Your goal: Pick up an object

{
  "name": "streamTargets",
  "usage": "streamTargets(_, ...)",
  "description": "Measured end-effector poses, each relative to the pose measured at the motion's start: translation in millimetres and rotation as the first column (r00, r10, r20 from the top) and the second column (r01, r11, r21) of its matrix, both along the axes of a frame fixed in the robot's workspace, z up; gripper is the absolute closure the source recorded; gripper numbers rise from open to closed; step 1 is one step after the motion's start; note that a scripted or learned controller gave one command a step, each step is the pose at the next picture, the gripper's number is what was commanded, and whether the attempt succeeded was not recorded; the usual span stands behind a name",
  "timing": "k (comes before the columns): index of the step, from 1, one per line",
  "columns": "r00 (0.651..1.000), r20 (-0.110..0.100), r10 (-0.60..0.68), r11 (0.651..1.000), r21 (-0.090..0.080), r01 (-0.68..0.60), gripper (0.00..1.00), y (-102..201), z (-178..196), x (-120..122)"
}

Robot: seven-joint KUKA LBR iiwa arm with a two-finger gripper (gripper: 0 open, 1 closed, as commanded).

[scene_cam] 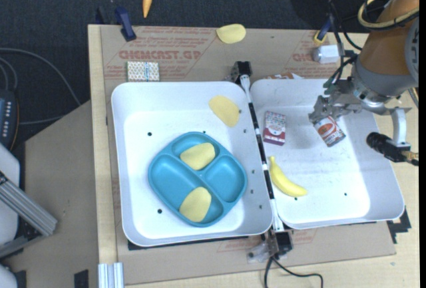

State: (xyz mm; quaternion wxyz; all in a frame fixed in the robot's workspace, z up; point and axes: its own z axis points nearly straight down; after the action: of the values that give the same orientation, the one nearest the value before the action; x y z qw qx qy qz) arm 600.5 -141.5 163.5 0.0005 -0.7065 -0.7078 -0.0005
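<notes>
Arm reaching into the right bin over a small can.

The gripper (327, 118) is hanging over the far part of the right bin (373, 210), with a small red-and-white can (330, 130) showing tilted between its fingers, so the jaws are looking clamped on it. A red-and-white carton (274, 128) is lying near that bin's left wall, and a banana (286, 180) is lying closer to its near left corner. In the left bin (133, 147), a blue divided plate (196, 177) is carrying two yellow pieces, and a yellow chip (224, 110) is sitting toward the far right corner.
</notes>
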Motion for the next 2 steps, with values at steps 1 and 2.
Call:
streamTargets(1, 1.0, -0.002, -0.001, 1.0, 0.0, 0.001, 1.0, 85.9, 21.0, -37.9)
streamTargets(2, 1.0, -0.002, -0.001, 1.0, 0.0, 0.001, 0.0, 85.3, 21.0, -38.0)
